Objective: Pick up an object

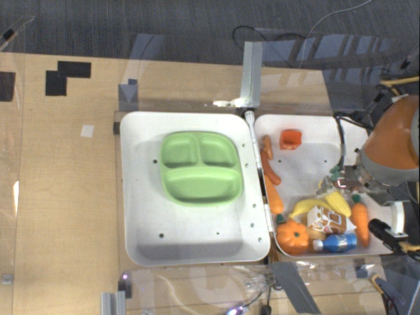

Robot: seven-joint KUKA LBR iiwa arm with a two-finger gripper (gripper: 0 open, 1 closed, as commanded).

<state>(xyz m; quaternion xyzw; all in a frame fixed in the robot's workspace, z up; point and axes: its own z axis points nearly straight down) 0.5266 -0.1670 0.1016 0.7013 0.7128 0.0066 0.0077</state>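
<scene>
Corn cob [338, 204] under gripper [341, 184], right bin [308, 159]; pumpkin [293, 236] nearby.

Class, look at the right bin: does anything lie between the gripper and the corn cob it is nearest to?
Nothing visible does. The gripper hangs right beside the corn cob in the right bin, with the banana and carrot off to the sides.

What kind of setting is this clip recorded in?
Most likely a robotics lab bench set up for pick-and-place trials. A wooden bench carries two shallow white bins: the left bin holds a green divided plate, the right bin toy food. The arm reaches in, with cables nearby.
</scene>
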